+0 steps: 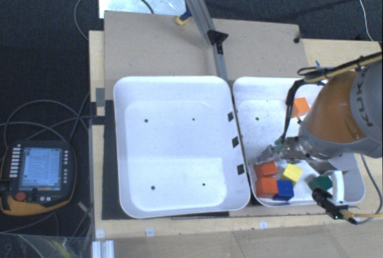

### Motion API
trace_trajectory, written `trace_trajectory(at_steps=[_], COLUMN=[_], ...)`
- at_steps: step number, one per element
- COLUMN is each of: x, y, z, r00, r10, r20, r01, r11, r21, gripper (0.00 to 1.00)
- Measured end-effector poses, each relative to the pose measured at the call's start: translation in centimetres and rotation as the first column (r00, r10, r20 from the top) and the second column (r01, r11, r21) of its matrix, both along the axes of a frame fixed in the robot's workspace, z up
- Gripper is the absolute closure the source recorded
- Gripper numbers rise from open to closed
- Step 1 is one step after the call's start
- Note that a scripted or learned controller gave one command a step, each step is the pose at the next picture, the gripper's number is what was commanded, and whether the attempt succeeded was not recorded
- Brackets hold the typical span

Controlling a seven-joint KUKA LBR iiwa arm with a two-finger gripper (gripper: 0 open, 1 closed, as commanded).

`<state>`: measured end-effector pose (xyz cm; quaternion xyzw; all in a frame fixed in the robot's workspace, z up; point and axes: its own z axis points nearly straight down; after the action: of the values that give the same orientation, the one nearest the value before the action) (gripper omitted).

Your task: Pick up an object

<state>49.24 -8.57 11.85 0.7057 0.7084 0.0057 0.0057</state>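
Currently, step in hand: a descent onto a block is judged to be under way, since the gripper (281,149) is seen low over the cluster at the near end of the right bin (263,98).
Landmark: all places below are given relative to the yellow block (292,173).
Yellow block: it is seen lying flat on the bin floor, tilted as a diamond, just below the gripper's tip.
Orange blocks: one orange block (266,168) is seen just left of the yellow block, and a second orange block (267,185) lies left and nearer the camera, apparently touching the first.
Blue block: a blue block (285,189) is seen just in front of the yellow block, close beside the second orange one.
Green piece: a dark green object (322,181) is seen to the right of the yellow block, its shape too small to be made out.
Far orange block: another orange block (301,106) lies well behind the yellow block, apart from the cluster and beside the arm (338,116).
Left bin: the left bin (173,143) lies well to the left of the yellow block.
Doing it well: one block should be singled out; the crowding is judged a risk, as a neighbour may be nudged or two blocks pinched.
Safer choice: the yellow block's free edges are judged to offer more room than the touching orange pair.
Fingers: how far apart they stand cannot be told, the tip being dark and small against the blocks.
Hold: nothing is seen between the fingers, so no hold is claimed.
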Motion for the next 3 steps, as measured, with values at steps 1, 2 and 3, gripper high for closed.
trace_trajectory(at_steps=[1, 2, 3], x=[0.2, 0.8, 1.0], y=[-0.1, 0.1, 0.0], z=[1.3, 5.7, 11.1], r00=[1.000, 1.000, 1.000], r10=[0.001, 0.001, 0.002], r20=[0.006, -0.010, -0.008], r01=[-0.001, -0.001, -0.002], r11=[1.000, 1.000, 1.000], r21=[-0.002, -0.001, -0.001], gripper=[1.00, 1.00, 1.00])
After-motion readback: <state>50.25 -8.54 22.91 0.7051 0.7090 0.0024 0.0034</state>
